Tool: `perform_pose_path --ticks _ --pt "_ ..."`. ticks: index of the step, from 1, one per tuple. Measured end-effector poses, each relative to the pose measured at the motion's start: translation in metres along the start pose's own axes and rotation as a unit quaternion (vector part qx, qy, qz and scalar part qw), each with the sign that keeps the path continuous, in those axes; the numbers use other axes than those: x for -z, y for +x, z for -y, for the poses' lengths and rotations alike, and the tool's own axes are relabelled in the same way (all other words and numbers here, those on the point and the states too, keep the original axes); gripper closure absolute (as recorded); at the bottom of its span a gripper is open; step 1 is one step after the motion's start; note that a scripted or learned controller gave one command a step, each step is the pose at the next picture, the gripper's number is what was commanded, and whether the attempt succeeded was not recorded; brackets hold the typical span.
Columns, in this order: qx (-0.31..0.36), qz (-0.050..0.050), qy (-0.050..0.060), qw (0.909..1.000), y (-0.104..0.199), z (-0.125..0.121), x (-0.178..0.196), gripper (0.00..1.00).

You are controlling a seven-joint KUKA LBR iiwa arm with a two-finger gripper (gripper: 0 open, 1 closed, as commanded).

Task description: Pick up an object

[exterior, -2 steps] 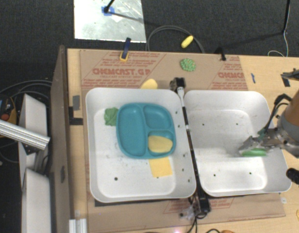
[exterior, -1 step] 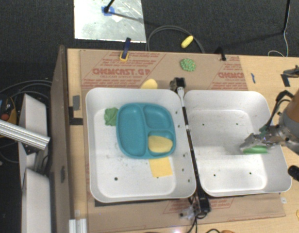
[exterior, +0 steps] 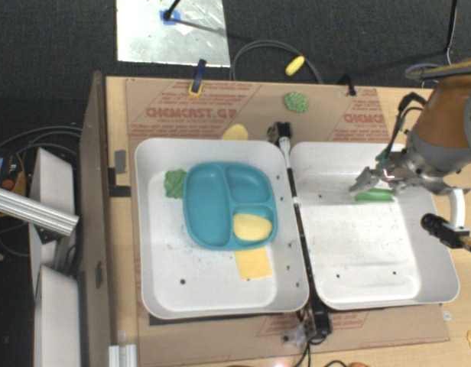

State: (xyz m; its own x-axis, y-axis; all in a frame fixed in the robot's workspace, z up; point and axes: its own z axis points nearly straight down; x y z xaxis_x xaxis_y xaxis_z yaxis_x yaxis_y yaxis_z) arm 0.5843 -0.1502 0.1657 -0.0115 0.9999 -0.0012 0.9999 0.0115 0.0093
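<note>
Two white bins sit side by side on the surface (exterior: 182, 102), which is lined with brown printed cardboard. The right bin (exterior: 373, 274) carries one thing: a small green piece (exterior: 373, 196), long and narrow, lying flat and nearly level across the view in the bin's upper part. Its colour is a bright, even green, and its ends look rounded; finer detail is too small to tell.

The grey arm (exterior: 449, 128) reaches in from the right, and its pincer (exterior: 371, 182) hangs right over the green piece, the metal fingers (exterior: 363, 180) spread apart and angled down to the left. Their tips are just above the piece's upper edge, possibly touching it; nothing sits between them.

The left bin (exterior: 155, 228) holds a teal plate (exterior: 224, 205) with three compartments. A yellow lump (exterior: 251, 226) lies in its lower right compartment. A yellow square (exterior: 254, 264) lies flat on the bin floor just below the plate, and a green leafy bit (exterior: 174, 182) rests against the plate's upper left rim.

Behind the bins, on the cardboard, lie a round green thing (exterior: 296, 102) and a pale yellow thing (exterior: 235, 133) at the left bin's far edge.
</note>
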Motion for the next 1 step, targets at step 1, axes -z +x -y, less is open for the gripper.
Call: perform_pose_path --ticks 1 --pt "0.001 -0.003 0.002 1.0 0.0998 0.0518 0.0669 1.0"
